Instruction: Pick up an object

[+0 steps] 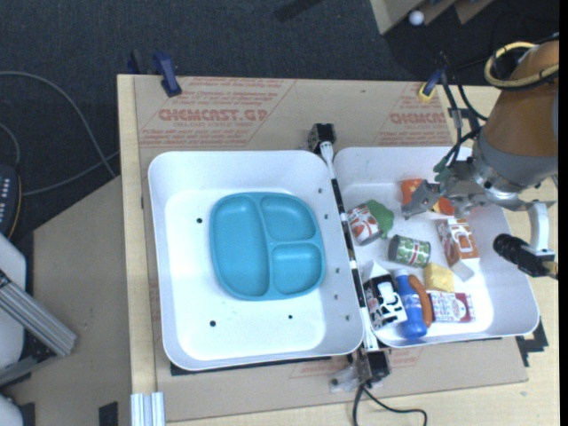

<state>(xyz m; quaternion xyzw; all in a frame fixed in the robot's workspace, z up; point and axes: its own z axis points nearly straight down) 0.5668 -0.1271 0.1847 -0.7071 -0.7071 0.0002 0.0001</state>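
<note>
Claw [426, 200] low in the right bin [524, 313] near its far edge, beside an orange packet [412, 189], opening not discernible; best to centre over one isolated item, e.g. the green can [409, 251] mid-bin, before descending, avoiding the crowded near corner.
</note>
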